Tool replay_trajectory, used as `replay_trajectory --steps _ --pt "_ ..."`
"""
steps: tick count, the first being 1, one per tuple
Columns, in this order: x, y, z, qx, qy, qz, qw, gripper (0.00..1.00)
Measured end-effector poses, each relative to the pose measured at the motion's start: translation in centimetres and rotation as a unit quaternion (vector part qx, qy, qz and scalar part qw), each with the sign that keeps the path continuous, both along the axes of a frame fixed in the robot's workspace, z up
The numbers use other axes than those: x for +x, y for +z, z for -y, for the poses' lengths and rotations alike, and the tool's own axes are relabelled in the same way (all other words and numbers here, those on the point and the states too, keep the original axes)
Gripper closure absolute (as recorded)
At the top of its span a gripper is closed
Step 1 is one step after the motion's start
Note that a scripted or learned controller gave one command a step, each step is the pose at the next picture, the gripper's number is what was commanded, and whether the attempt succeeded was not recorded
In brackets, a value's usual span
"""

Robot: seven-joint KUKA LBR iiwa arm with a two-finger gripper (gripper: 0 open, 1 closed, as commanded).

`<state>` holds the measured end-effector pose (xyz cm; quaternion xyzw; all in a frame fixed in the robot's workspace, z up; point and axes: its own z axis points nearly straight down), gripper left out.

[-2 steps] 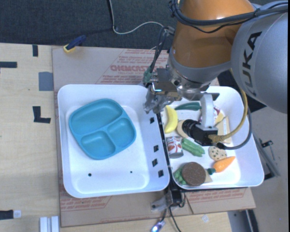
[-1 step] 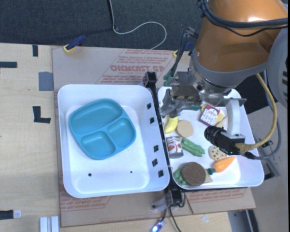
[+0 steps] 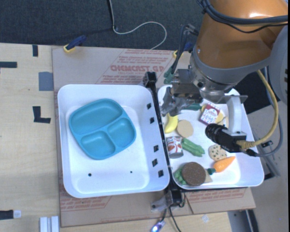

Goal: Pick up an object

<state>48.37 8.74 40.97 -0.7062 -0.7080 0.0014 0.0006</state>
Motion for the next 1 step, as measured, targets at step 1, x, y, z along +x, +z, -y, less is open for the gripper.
replay_trajectory --steps 1 --pt "0.01 0.95 -0.02 -0.0005 0.000 -0.001 1.0000 1.00"
